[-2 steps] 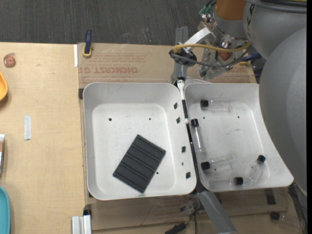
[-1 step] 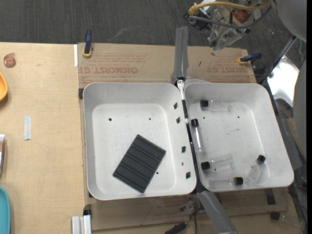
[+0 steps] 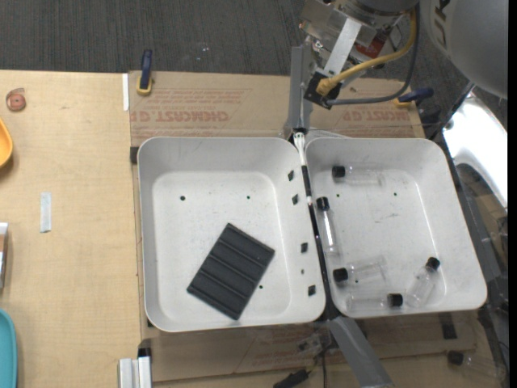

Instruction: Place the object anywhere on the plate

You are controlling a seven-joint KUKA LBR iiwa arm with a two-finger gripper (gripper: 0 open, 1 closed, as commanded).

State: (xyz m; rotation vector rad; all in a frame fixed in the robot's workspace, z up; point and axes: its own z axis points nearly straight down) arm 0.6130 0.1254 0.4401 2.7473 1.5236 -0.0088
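Gripper [image 3: 297, 128] poised above seam between bins [image 3: 300, 217]

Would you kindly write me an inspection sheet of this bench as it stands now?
Surface: two shallow white bins side by side, the left bin and the right bin, on a cardboard sheet.
Job's things: a dark ribbed plate lies tilted on the left bin's floor; five clear vials with black caps, such as one by the divider, lie in the right bin.
Clutter: a blue clamp on the cardboard's far edge; nothing on the plate.
Grippers: the gripper hangs above the bins' far junction, nothing seen between its fingers.
Cables: a yellow cable loops at the wrist.
Surroundings: a wooden tabletop at the left; dark carpet beyond.
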